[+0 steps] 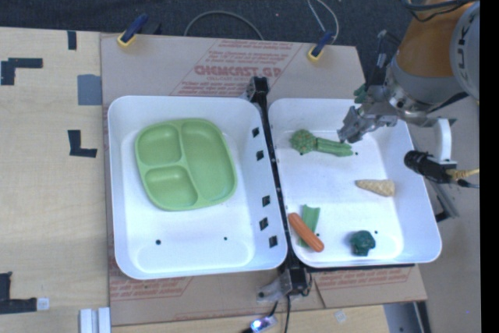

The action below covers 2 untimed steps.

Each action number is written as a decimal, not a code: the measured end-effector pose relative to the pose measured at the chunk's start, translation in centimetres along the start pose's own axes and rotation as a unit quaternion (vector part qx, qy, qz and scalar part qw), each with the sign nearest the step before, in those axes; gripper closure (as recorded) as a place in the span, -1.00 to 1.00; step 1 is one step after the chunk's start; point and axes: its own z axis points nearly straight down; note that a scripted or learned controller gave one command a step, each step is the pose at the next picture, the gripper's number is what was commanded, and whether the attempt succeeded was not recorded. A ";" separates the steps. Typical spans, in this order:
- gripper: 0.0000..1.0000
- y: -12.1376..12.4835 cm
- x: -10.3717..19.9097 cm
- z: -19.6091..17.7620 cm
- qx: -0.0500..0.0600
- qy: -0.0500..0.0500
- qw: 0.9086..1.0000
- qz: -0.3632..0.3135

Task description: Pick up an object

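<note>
From the overhead camera, the end effector (352,129) sits low over the right bin (405,199), right at the stalk end of the toy broccoli (318,144). It looks to be touching or just about touching that end, but I honestly can't tell if the fingers are spread or closed, the dark metal all blurs together there. The broccoli lies flat in the upper half of that bin, bushy head toward the divider, stalk pointing at the arm. My guess is it's light hollow plastic, stiff, a bit slick, so the thin stalk is the sensible place to pinch; the knobbly head would probably squirt out. Same bin also has a pale cone-shaped thing (376,186) near the right wall, a carrot (306,232) leaning by a small green piece (310,216) near the front, and a dark green lump (362,242) beside them. The left bin (125,191) holds a green divided plate (185,163). The arm comes in from the right, wrist tilted down and left, orange band (437,35) up high.
</note>
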 end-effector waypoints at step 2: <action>1.00 1.2 11.2 -1.0 0.000 0.000 1.000 0.000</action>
